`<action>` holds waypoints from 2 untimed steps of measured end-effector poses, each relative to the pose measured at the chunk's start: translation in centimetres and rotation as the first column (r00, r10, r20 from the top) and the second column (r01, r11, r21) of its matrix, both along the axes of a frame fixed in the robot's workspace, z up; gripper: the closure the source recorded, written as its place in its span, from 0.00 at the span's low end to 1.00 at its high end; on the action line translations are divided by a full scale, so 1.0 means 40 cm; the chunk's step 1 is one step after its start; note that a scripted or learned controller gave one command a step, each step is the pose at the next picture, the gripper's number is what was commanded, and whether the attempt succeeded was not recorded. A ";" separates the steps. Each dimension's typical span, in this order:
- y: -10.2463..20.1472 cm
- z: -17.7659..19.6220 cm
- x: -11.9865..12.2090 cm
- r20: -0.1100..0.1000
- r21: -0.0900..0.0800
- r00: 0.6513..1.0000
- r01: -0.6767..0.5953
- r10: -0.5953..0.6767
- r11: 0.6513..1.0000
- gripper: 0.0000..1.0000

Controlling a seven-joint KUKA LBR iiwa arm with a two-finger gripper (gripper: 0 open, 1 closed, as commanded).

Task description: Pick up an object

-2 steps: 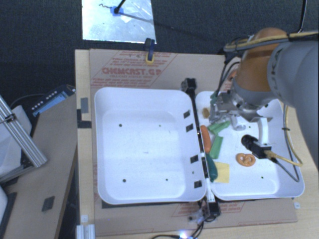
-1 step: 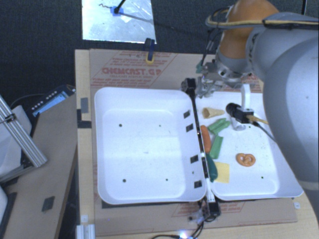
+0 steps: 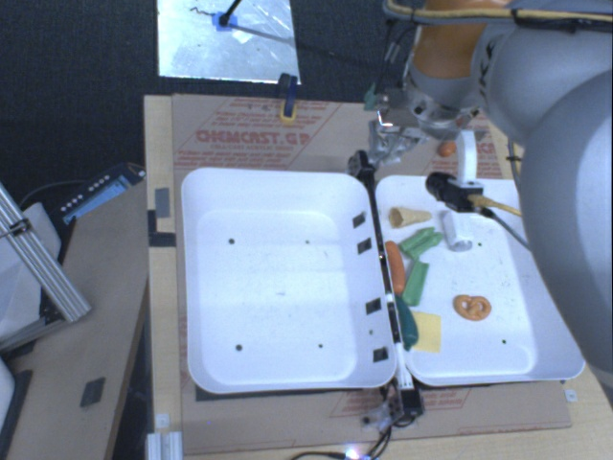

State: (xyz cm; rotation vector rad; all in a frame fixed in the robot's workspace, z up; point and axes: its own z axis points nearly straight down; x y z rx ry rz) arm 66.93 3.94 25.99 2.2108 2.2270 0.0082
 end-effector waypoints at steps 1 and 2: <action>0.155 0.154 -0.001 0.000 0.001 1.000 -0.001 0.001 1.000 1.00; 0.322 0.286 -0.002 0.000 0.001 1.000 -0.001 0.001 1.000 1.00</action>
